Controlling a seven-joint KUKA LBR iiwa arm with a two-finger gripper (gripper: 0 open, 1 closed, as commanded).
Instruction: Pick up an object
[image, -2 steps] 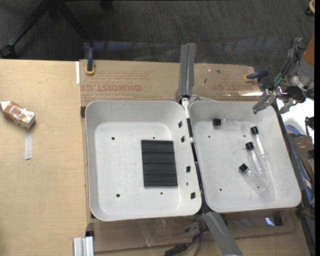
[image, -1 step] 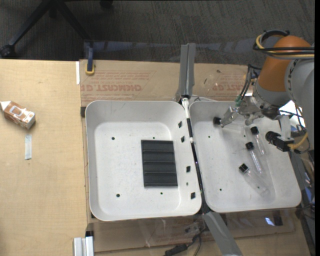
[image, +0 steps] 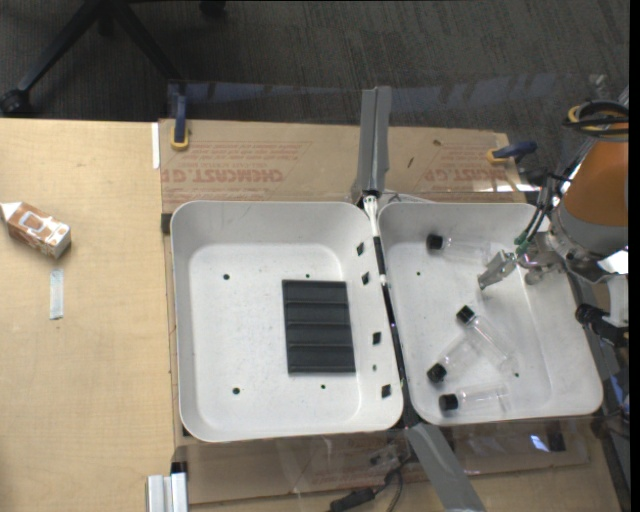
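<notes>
Fingertips (image: 492, 272) too small to read: spread or clenched, could not tell. Gripper (image: 497, 268) hung over right bin (image: 560, 400), nothing visibly held, likely aiming at capped vials (image: 465, 316) nearby. Black slab (image: 319, 326) lay in left bin (image: 200, 400).

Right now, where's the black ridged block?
The black ridged block lies flat in the middle of the left bin, across the divider from the clear black-capped vials in the right bin.

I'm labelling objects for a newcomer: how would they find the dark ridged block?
Look at the left bin of the two white bins. The black ridged block lies flat near its centre. It is opaque and rectangular, unlike the clear black-capped vials in the right bin.
</notes>
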